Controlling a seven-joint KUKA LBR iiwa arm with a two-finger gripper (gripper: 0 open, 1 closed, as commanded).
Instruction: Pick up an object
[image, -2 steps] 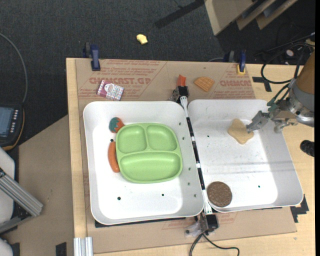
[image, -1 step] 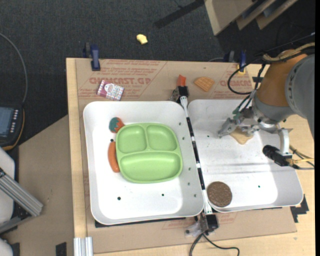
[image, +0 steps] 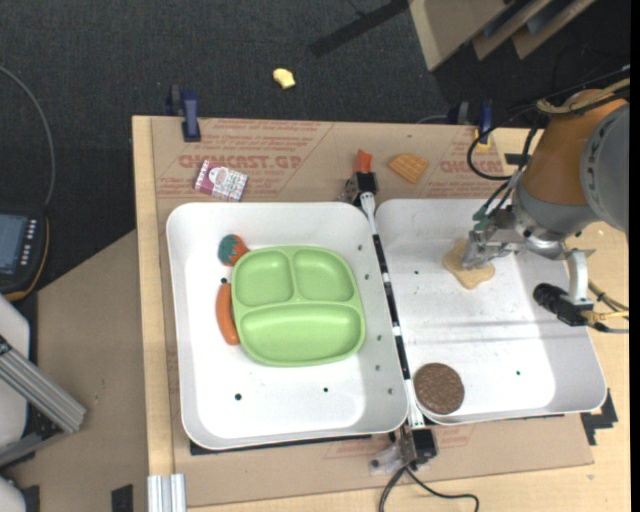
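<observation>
Gripper (image: 481, 250) sits upper middle of right bin (image: 520, 340), right on top of tan piece (image: 470, 270), which pokes out below-left. Can't tell grip state.

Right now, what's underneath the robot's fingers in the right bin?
A tan bread-like piece lies on the right bin floor directly below the gripper; its top part is covered.

The grey arm (image: 600, 175) comes in from three o'clock, its orange band (image: 565, 150) sitting toward one o'clock of the wrist. The wrist is bent downward, and the tool (image: 480, 250) hangs at the arm's eight o'clock end, pointing down.
</observation>
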